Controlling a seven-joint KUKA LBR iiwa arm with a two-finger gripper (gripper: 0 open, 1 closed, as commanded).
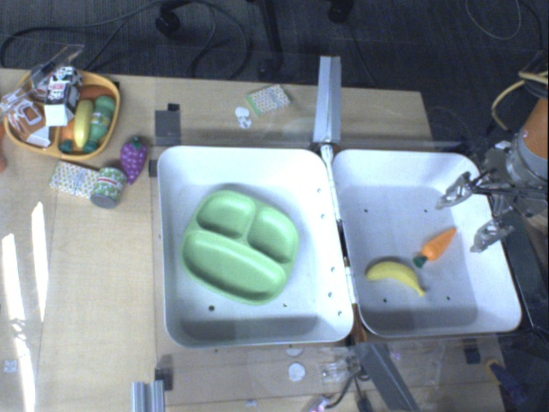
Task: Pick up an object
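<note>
In the right bin (403,312) lie a yellow banana (395,275) and, just right of it, an orange carrot with a green top (437,245). My gripper (469,215) hangs over the bin's right side, right of the carrot and apart from it. Its two fingers stand open with nothing between them. The left bin (176,230) holds a green divided plate (241,245).
A yellow bowl of toy food (67,118) sits at the bench's far left, with a purple grape bunch (133,158) and a small can (108,186) beside it. A metal post (327,101) rises behind the seam between the bins.
</note>
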